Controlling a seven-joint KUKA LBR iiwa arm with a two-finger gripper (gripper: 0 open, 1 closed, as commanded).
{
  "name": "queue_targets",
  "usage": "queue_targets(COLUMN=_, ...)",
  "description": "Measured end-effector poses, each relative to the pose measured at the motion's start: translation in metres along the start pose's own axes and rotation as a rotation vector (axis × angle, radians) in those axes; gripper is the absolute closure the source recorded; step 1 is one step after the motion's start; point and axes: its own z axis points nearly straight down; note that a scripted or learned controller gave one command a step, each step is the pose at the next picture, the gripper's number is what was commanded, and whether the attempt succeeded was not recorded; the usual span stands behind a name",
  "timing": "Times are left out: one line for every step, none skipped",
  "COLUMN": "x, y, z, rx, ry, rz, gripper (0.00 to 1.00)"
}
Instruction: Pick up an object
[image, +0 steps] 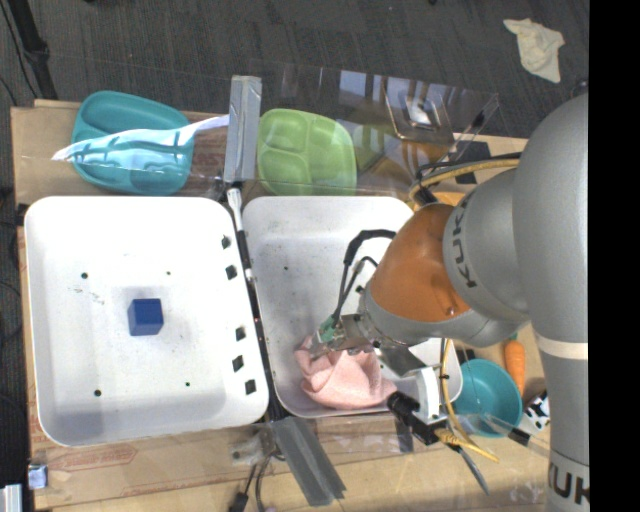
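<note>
**Arm lowered over a pink cloth in the right bin**

The grey KUKA arm with its orange band (425, 270) reaches in from the right and bends down into the right-hand shallow white bin (300, 245). Its two-finger gripper (338, 335) sits low in the near part of that bin, directly at the upper edge of a crumpled pink cloth (340, 380). The cloth lies against the bin's near wall, partly covered by the wrist. Whether the claw is open, closed or pinching the cloth cannot be told: the wrist body and cabling hide the tips, and a small greenish patch at the gripper is too unclear to identify. A black cable (358, 250) loops from the wrist across the bin floor.

The left-hand shallow white bin (60, 400) holds a small blue cube (146, 316) near its centre, well apart from the arm. A row of black clips (240, 335) marks the seam between the two bins.

Beyond the bins, on the bench, lie a teal plastic scoop-shaped container (130, 140) at the left and a light-green compartmented plastic tray (305, 150) beside it, with a clear plastic sheet (420, 110) further right. To the right of the arm's wrist sit a teal bowl (492, 395) and an orange carrot-like object (514, 365). A crumpled pale rag (535, 45) rests on the dark floor at the top right.
</note>
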Motion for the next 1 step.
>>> queue_targets(x=0.0001, y=0.0001, z=-0.0001, rx=-0.001, ry=0.0, rz=0.0, gripper=0.0)
